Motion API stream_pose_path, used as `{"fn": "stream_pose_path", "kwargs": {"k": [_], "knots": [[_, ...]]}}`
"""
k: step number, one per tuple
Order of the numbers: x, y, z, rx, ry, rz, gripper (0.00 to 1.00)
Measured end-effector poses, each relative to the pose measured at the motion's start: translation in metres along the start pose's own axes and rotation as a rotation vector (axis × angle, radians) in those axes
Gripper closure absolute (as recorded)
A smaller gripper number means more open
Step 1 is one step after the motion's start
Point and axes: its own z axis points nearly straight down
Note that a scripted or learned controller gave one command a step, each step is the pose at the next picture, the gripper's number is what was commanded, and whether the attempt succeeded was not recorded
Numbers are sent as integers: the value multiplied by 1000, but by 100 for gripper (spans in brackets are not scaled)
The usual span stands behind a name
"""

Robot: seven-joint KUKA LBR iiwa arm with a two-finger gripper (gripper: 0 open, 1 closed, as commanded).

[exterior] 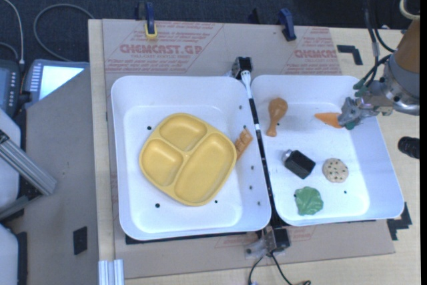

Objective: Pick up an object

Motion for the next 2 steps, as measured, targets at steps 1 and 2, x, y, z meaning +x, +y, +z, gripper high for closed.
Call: {"fn": "stream_pose_path", "kwargs": {"k": [1, 2], "knots": [[45, -2, 5, 1, -1, 1, 100], [103, 3, -4, -2, -1, -1, 100]]}}
